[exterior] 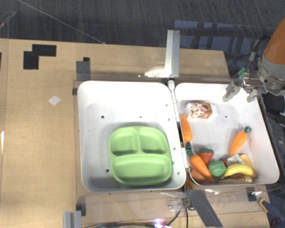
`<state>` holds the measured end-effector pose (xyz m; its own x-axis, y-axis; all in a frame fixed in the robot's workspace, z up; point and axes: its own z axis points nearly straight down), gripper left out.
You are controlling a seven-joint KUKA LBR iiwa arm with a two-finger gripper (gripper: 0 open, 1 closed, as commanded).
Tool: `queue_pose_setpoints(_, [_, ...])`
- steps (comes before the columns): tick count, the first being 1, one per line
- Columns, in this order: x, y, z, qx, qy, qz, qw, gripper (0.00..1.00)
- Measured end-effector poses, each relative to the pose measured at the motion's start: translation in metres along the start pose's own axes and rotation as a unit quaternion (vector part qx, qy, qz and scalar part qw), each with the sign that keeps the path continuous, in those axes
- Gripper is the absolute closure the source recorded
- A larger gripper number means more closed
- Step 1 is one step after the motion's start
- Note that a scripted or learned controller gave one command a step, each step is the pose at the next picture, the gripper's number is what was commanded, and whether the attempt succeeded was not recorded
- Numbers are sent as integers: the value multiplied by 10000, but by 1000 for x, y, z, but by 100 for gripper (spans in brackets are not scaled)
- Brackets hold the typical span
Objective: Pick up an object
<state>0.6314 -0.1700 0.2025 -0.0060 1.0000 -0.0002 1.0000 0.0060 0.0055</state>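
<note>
The claw (239,91) sits at the upper right of the frame, over the far right part of the right bin (270,151). Its two thin fingers are spread apart, one pointing down-left toward the bin floor and the other nearer the bin's right wall, and nothing lies between them. Above it, at the right edge of the frame, the arm's orange band (281,44) and grey wrist come into view.

Just left of and below the claw, apart from it, a small orange-and-white packet (200,110) lies flat on the bin floor near the bin's upper left. Lower down and to the right, a carrot (239,141) with a green top lies tilted, well apart from the claw. Along the bin's left wall another carrot (186,129) lies lengthwise. The lower end of the bin holds a crowded heap: a third carrot (199,166), a green round piece (217,168) and a yellow banana (238,171), all touching or nearly so.

The left bin (99,103), in the middle of the frame, holds a green divided tray (140,154) resting in its lower half. Both bins stand side by side on the pale wooden surface (33,141), which carries black square marks (38,55) toward the upper left of the frame. A grey metal upright (172,51) stands behind the seam between the two bins.
</note>
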Motion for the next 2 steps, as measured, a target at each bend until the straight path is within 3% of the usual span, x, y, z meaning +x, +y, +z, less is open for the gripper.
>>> queue_pose_setpoints(1, [-15, -57, -77, -11, -10, 169, 9999, 0])
queue_pose_setpoints(2, [-6, -98, 82, 17, 0, 686, 9976, 0])
